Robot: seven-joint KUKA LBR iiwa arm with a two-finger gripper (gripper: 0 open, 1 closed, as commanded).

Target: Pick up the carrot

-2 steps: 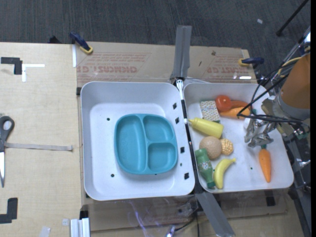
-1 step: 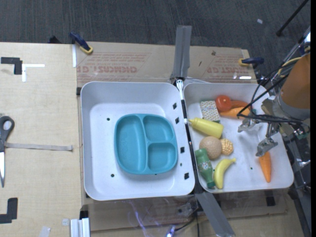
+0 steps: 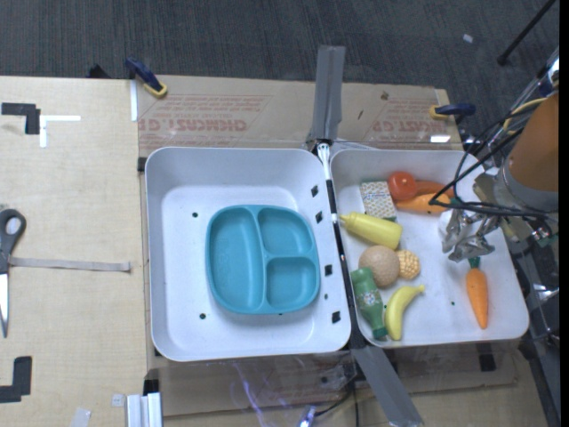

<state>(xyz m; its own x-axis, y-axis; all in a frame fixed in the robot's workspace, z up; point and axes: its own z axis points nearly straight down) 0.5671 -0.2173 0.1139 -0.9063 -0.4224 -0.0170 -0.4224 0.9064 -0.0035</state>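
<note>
The carrot (image 3: 478, 297) lies in the right bin (image 3: 436, 331), near its right wall, tip toward the front; the tool (image 3: 466, 238) hangs just above its leafy end. Whether the tool is open cannot be told; nothing shows in it.

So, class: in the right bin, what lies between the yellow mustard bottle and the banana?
In the camera view, a tan potato and a small corn cob lie between the mustard bottle and the banana.
</note>
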